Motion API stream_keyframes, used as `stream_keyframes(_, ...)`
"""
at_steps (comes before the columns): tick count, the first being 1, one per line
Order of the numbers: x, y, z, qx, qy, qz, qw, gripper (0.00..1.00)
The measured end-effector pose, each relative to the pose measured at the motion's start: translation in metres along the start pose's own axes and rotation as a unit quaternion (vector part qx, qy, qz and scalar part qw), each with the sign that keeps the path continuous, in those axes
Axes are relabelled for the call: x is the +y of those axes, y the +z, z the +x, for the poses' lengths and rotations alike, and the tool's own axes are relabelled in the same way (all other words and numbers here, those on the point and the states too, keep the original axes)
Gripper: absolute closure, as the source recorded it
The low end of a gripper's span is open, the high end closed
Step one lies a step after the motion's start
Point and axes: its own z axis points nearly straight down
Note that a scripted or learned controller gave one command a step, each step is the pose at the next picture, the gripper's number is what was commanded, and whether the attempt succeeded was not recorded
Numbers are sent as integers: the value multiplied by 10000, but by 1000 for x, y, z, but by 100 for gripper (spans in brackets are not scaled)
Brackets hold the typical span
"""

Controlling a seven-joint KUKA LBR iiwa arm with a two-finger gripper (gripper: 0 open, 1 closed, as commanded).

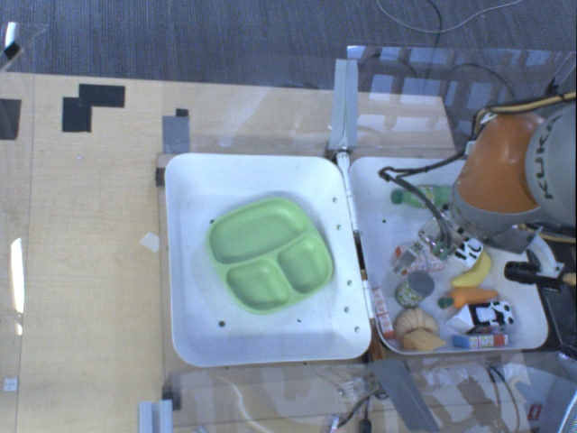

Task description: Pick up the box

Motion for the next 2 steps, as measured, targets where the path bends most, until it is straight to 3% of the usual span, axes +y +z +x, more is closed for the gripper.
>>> stream_keyframes(1, -17, -1, 14, -7, 292, -12, 9996, 0)
stream_keyframes(2, 36, 2, -6, 18, 1579, 14, 9874, 0)
